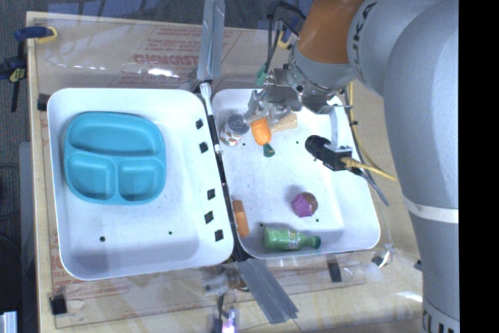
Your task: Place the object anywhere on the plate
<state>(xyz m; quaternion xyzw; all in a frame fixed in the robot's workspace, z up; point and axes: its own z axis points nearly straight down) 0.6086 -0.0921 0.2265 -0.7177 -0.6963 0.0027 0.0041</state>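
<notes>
The grey shell of my arm [405, 66] carries dark lettering just past the orange band, and it reads as part of "KUKA". The tabletop [93, 39] bears red print behind the bins, too faint and skewed for me to read. The green bottle [290, 239] has a label, but it is too small to make out.

I reach in from the right and bend down over the far left corner of the right bin [265, 183]. My end effector [267, 115] hangs there, and I cannot tell whether it is open or closed. The orange carrot [261, 132] sits right at its tip, green end toward the bin's middle, and I cannot tell if it is gripped. A small round thing [234, 125] is just beside the carrot. A purple object [304, 204] lies nearer the bottle. The blue plate [115, 157] rests in the left bin [117, 242], well apart from the carrot.
</notes>
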